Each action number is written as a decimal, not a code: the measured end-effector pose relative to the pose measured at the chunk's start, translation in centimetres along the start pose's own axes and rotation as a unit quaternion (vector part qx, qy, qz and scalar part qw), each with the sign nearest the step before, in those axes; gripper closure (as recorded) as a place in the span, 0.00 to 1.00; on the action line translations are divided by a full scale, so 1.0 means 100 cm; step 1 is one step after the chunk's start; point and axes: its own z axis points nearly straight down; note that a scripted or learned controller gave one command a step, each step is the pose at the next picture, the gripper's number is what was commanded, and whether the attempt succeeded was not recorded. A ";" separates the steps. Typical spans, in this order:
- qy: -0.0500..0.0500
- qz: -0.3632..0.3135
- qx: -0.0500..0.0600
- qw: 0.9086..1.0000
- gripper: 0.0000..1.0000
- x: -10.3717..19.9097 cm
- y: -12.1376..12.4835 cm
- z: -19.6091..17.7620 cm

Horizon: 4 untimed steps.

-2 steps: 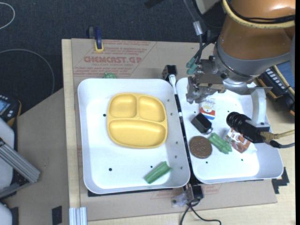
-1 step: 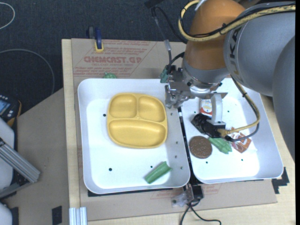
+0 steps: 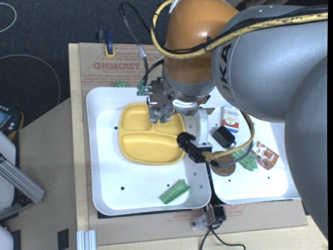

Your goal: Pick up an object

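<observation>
You are looking at a pick that is not yet showing any result. Nothing is hanging clear of the bins, and every object is lying on a bin floor, so the grasp and the lift are both still ahead of you.

The gripper (image 3: 160, 112) is sitting low over the left bin (image 3: 93, 139), right at the far right corner of the yellow dish (image 3: 148, 139) and seemingly touching its rim. The wrist housing is covering it from above, so you cannot tell whether it is released or clenched. Nothing is showing as held.

The yellow dish, a two-compartment tray, is resting in the middle of the left bin and is looking like the likeliest target. A green piece (image 3: 174, 191) is lying near that bin's near edge, well apart from the tool.

The arm is reaching in from the right with its orange band high over the bins' far edge and the wrist pointing almost straight down. Its grey bulk is hiding much of the right bin (image 3: 250, 197).

In that bin you are seeing a black block (image 3: 225, 136), a white packet (image 3: 230, 117), a brown disc (image 3: 225, 168) and a green sprig (image 3: 247, 160), all near the edge it shares with the left bin.
</observation>
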 end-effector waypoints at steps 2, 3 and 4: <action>-0.001 0.006 -0.001 1.000 1.00 -0.102 -0.058 -0.101; 0.000 0.003 -0.001 1.000 1.00 -0.089 -0.062 -0.136; 0.003 -0.002 -0.006 1.000 1.00 0.012 -0.061 -0.252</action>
